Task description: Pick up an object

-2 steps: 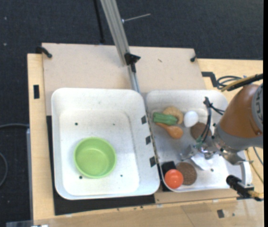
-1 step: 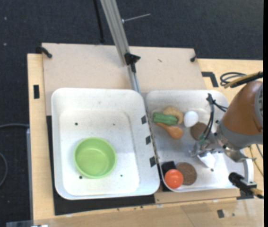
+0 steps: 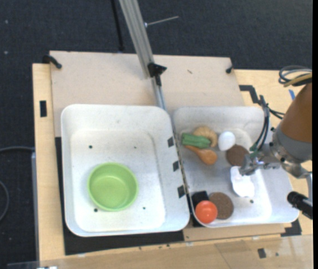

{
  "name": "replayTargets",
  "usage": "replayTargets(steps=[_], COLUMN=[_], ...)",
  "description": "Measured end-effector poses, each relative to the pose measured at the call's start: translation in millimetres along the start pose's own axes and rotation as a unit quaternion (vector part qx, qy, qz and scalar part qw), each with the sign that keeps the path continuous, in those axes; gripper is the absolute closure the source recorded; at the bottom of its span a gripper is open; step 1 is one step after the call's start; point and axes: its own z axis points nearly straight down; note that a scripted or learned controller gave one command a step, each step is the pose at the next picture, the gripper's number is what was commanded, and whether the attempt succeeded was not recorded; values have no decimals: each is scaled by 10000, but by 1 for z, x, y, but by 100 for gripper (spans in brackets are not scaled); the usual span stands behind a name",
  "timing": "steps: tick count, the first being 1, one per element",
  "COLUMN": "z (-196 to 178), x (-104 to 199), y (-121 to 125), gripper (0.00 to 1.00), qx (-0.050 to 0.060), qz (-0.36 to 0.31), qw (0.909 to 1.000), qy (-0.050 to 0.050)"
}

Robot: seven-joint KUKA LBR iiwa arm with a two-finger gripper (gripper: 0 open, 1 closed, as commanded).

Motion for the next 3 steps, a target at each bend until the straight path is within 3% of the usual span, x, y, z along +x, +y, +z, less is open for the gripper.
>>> replayTargets(steps=[1,3], z=[-42,-47], x=[-2,91], y=[2,47], gripper=[100,100], qx=[8,31], qz=[-4,-24], qw=[10000,10000], qy=[3,22])
